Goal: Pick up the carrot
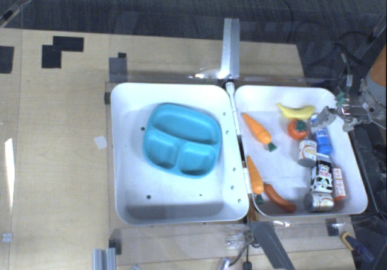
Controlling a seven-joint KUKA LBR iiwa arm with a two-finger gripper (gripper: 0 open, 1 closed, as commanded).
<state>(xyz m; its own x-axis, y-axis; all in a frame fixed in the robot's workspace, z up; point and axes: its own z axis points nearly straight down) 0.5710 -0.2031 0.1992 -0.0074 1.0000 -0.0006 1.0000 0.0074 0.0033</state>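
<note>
Light is even and fairly bright, falling from above. The left bin [124, 142] shows a soft grey shadow along its lower inner wall, and the blue tray [181, 139] casts a faint one. A pale streak of glare lies at the frame's left edge (low down). Detail is soft throughout, and the small cans [320, 178] blur.

Gripper [331, 113] sat over the right bin's [357, 202] far right edge, arm coming in from the right. Banana [295, 110] was just left of it, tomato [297, 129] beside it, slightly nearer the camera. Blue bottle [323, 142] and cans [322, 179] lay just below it along the right wall. Carrot [257, 129] was well to its left near the divider, untouched; second carrot [254, 176] and sausage [279, 199] further down-left. Blue tray [181, 139] sat in the left bin [130, 202], far left of it.
</note>
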